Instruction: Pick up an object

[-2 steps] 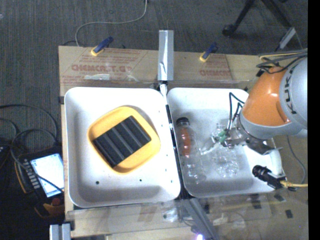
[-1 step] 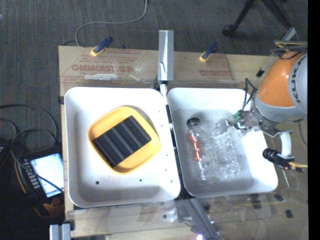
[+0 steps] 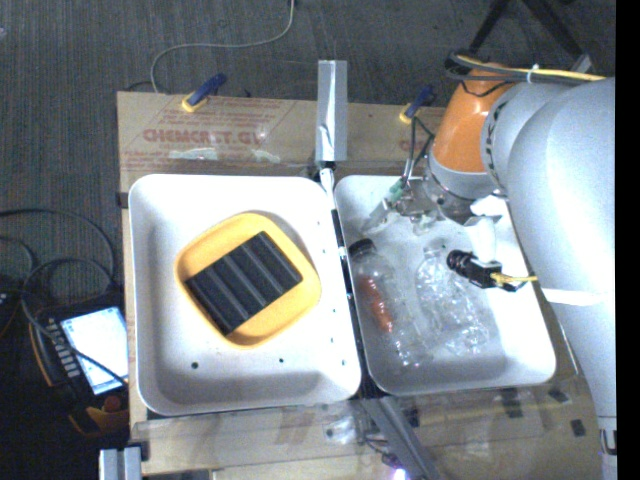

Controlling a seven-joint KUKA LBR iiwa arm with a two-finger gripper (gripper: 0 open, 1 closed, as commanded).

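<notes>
1. Where the bench begins on the left, the left bin holds a yellow pad with black ridges, lying flat and turned at a slant near the bin's middle.
2. Between the two bins runs a dark divider, and a grey upright post stands at its far end.
3. Just right of the divider, in the right bin, a clear plastic bottle with a dark cap lies on its side, cap toward the far end.
4. Right of the bottle, crumpled clear plastic spreads over the bin's middle.
5. At the bin's far end my gripper hangs low beneath the orange band, near the bottle's cap; whether it is parted or closed I cannot tell.
</notes>
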